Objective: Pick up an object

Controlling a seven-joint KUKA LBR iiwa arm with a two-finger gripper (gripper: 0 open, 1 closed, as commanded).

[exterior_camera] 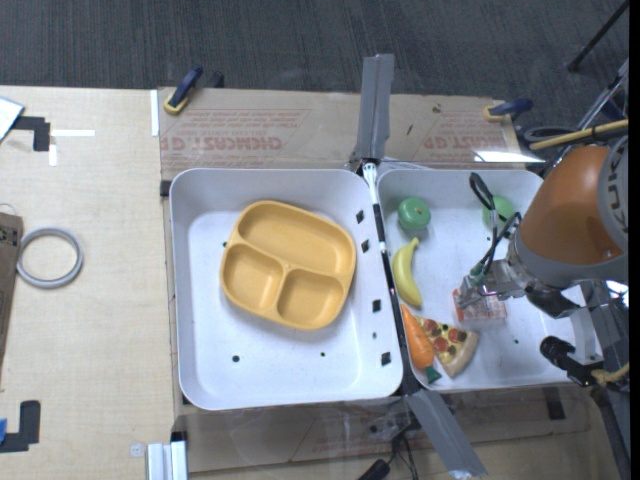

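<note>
- Currently, you are looking down on a worktop [90,168] carrying two white bins side by side: the left bin [200,368] and the right bin [520,368].
- The arm [570,213] is reaching in from the right and is hanging low over the right bin, with the tool [480,303] sitting near the middle of that bin.
- You are not getting a clear view of the tool's tip; whether it is spread or closed cannot be told, and nothing is visibly gripped.
- A small reddish, partly clear item [484,310] is lying directly under the tool; its identity is too blurred to name, and contact cannot be confirmed.
- Candidate objects are lying in the right bin: a banana [406,274] by the dividing wall, a green apple [414,213] above it, a carrot [419,340] below it, and a pizza slice [452,346] touching the carrot.
- A second green item [500,210] is showing just beside the arm, partly hidden.
- A yellow divided plate [288,264] is resting in the left bin, well apart from the tool.
- A tape roll [47,257] is lying on the worktop at far left.
- Judging progress: the approach appears done, while the grasp and lift are remaining, since no object is seen raised off the bin floor.
</note>
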